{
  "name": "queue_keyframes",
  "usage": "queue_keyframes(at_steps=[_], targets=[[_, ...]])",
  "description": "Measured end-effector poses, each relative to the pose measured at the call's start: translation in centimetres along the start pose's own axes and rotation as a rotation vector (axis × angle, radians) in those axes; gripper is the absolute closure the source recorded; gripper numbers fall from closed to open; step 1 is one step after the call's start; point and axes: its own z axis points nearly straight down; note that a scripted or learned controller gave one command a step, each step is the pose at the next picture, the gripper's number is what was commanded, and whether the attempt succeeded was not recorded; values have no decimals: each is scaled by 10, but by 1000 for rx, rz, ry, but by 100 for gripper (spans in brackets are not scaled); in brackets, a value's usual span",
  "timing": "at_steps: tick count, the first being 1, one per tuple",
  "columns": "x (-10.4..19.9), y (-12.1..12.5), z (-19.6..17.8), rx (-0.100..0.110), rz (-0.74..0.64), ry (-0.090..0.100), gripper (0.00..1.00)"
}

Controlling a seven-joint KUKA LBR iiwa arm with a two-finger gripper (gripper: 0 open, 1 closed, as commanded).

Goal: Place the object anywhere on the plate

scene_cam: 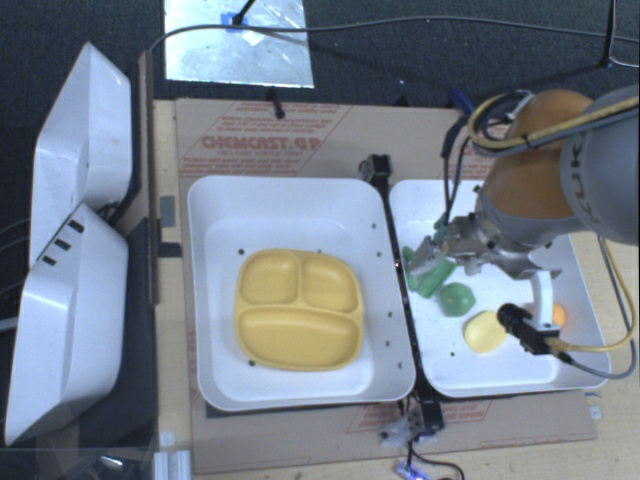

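Note:
A yellow plate (298, 308) with three compartments lies in the left bin (220, 218), with nothing on it. My gripper (436, 255) is low over the left side of the right bin (440, 373), close to the divider between the bins. Just under it lies a green, roughly cylindrical piece (428, 282), and the gripper's tip overlaps its upper end. A rounder green object (458, 298) sits just right of that piece. A pale yellow object (484, 332) rests nearer the front. A small orange object (557, 315) is partly hidden behind the arm's white bracket.
The arm's grey body and orange band (540, 158) cover the back right of the right bin. A black connector and yellow cable (530, 334) hang over the bin's front right. White covers (75, 238) stand left of the bench.

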Motion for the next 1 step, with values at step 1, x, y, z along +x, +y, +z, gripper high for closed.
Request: queue_keyframes(at_steps=[1], targets=[[11,64,-25,4,5,-2,0]])
